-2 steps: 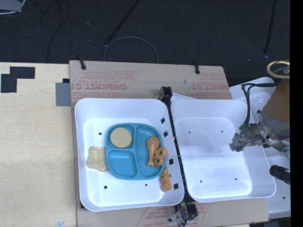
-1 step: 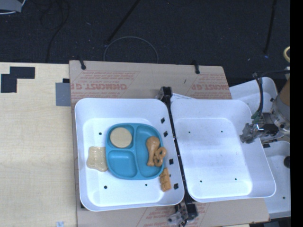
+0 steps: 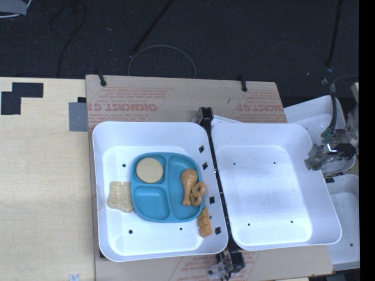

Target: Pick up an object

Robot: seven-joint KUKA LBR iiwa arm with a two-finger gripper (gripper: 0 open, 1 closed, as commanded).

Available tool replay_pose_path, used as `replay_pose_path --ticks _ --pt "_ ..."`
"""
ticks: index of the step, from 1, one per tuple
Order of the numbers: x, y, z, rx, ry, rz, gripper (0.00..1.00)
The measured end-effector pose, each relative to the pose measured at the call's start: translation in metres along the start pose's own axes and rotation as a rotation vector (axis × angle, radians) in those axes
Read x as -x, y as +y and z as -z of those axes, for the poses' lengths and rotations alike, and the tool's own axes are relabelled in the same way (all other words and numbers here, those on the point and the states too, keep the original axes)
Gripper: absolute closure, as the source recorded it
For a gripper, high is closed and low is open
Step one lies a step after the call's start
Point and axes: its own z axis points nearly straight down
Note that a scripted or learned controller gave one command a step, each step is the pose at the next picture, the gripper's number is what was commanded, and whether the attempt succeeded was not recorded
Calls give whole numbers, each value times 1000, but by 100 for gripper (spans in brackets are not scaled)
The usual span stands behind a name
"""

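The pale wooden tabletop (image 3: 41,174) carries a brown cardboard sheet (image 3: 176,98), on which the two white bins (image 3: 111,139) (image 3: 293,136) sit side by side.

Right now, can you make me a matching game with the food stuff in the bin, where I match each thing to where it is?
Things:
1. Round cracker
2. Pretzel pieces
3. Pale toast piece
4. Small brown snack

Places:
A. On the bin floor, beside the blue tray's left edge
B. In the tray's right-hand compartment
C. On the bin floor, by the tray's lower right corner
D. In the tray's upper left compartment

Pairs: 1-D, 2-B, 3-A, 4-C
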Motion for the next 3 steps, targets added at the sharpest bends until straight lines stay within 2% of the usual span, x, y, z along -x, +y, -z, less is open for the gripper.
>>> replay_pose_path --ticks 1,3 --pt "-55 9 -17 -5 3 3 100" --pt "-157 29 -16 -5 2 2 100"
